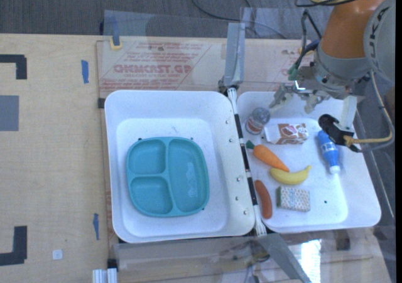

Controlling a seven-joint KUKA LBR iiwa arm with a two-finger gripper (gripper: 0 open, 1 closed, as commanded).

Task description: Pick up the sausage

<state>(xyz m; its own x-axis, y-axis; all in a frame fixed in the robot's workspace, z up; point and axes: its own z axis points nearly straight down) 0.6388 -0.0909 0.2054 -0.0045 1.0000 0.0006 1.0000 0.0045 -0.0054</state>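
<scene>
The sausage (264,199) is a reddish-brown link lying lengthwise at the front left of the right bin (361,209), close against the bin's left wall. My gripper (294,98) hangs over the back of that bin, far behind the sausage, above the gap between a can and a carton. Its fingers (279,97) are spread open with nothing between them.
In the right bin lie a can (257,118), a small carton (287,133), a carrot (270,156), a banana (291,175), a speckled sponge (294,198) beside the sausage, and a blue bottle (328,150). The left bin holds a teal divided plate (168,176).
</scene>
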